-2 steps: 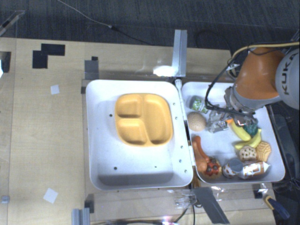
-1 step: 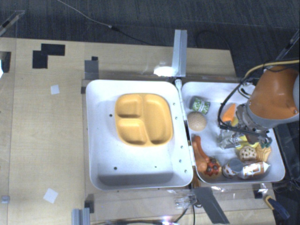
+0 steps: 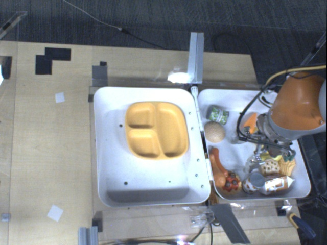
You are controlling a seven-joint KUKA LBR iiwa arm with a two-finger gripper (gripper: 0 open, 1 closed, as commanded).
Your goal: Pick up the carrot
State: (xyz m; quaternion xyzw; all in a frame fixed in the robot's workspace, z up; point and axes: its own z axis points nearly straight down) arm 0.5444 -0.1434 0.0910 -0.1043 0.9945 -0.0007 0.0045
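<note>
A long orange-red, carrot-shaped piece (image 3: 218, 166) lies along the left wall of the right bin (image 3: 304, 185), running toward the front. A smaller bright orange piece (image 3: 250, 120) shows at the back, partly hidden under the arm's wrist and a black cable. Which of the two is the carrot I cannot tell. My gripper (image 3: 263, 160) hangs below the orange-banded wrist over the front right of that bin. It is above a cluster of small items and to the right of the long orange piece, apart from it.
The right bin also holds a green packet (image 3: 218, 115), a beige ball (image 3: 214, 132), red berries (image 3: 232, 181), a small bottle (image 3: 273, 185) and a yellow waffle-like piece (image 3: 286, 166). A yellow divided plate (image 3: 156, 129) sits in the left bin (image 3: 110, 177).
</note>
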